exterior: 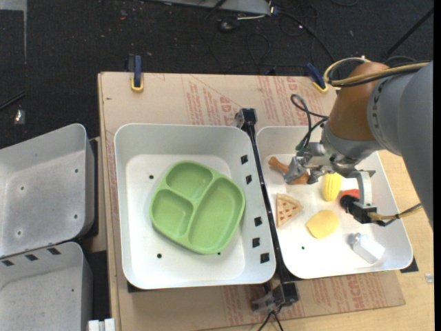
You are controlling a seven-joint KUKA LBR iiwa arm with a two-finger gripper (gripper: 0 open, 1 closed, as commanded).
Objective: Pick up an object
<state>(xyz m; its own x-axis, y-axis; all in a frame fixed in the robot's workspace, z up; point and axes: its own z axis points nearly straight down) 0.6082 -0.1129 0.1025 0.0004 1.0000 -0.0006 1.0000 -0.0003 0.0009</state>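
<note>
The claw point(301, 172) is seen low in the right bin point(306, 255), near its far end. Whether it is spread or pressed together cannot be told from here. A brown piece point(277, 163) is found right at the claw, on the side toward the divider, one end poking out and the other lost beneath the claw; contact cannot be confirmed, so no grasp is claimed.

That brown piece is judged the likely target. It looks like a small, light, rigid plastic toy with a smooth skin, so it could be squirted out if pinched near a tip. It is best taken across its narrow middle.

Just beside the claw, on the side away from the divider, a corn cob point(331, 185) is lying. Nearer the camera, a pizza slice point(288, 209) is seen, then a yellow lump point(322, 223), and well apart a white block point(365, 247). In the left bin point(138, 185), a green plate point(198, 206) is left untouched.
</note>
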